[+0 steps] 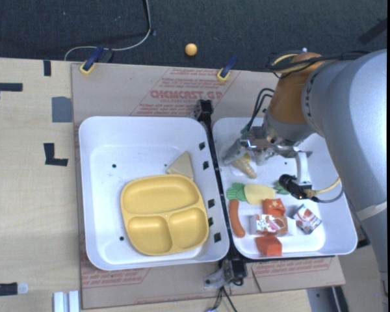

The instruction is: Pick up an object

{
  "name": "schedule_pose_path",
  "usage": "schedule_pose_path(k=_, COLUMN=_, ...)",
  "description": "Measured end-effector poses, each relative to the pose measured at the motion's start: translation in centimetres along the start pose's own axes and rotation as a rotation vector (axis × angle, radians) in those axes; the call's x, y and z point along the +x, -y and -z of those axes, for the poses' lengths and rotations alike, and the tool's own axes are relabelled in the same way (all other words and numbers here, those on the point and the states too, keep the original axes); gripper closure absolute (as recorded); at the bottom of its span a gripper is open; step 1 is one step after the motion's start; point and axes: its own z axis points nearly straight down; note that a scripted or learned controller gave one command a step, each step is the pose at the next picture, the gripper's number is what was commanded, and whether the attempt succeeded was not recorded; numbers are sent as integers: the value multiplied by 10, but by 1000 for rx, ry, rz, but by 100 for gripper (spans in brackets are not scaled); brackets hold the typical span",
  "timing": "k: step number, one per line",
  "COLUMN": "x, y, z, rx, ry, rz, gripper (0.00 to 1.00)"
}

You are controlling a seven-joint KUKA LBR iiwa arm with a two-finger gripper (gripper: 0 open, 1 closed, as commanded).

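My gripper (246, 153) is low over the upper left part of the right bin (335, 194), under the grey arm with its orange band (292, 96). Just below its tip lies a small tan food piece (246, 168), touching or nearly touching it. In front of that lie a yellow corn cob with green leaves (250, 192), an orange sausage (236, 218), a red-and-white carton (270, 224), a red block (268, 244) and a small white-and-red box (307, 220).
The left bin (97, 174) holds a yellow divided plate (164, 213) and a tan wedge (181, 164). A black divider clamp (208, 148) runs between the bins. Cables (305, 187) hang from the wrist over the right bin. A small orange ball (191, 49) lies beyond the bench.
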Motion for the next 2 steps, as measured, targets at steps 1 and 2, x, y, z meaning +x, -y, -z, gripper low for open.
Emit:
schedule_pose_path(k=1, x=0, y=1, z=10, rx=12, ry=-3, rz=1, gripper=100)
schedule_pose_path(k=2, x=49, y=53, z=105, rx=-4, ry=-4, rz=5, gripper=100)
